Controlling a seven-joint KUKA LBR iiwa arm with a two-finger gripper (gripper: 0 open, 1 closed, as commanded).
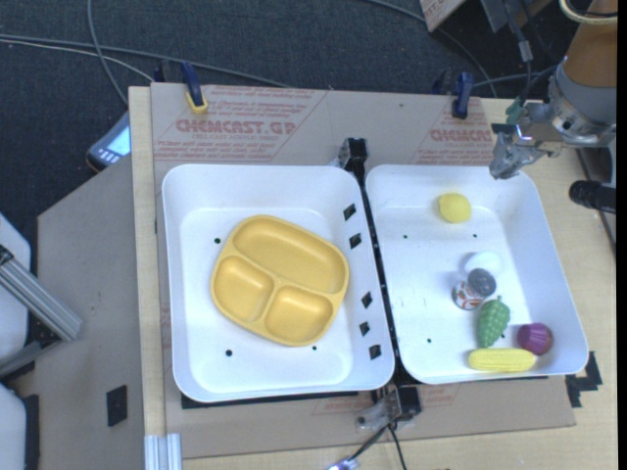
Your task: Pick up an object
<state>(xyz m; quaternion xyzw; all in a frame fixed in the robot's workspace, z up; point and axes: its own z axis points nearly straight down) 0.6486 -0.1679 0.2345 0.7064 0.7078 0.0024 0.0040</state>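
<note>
Your corn cob [502, 360] lies lengthwise left-right; the board [323, 125] reads "CHEMCAST GP"; whether the end effector [507, 162] is open, you cannot tell.

red print reading "chemcast gp" stands on the brown protective sheet [245, 116] behind the left bin, above the bin's far edge. the same red lettering repeats at the sheet's right end, partly readable as "chemcas".
</note>
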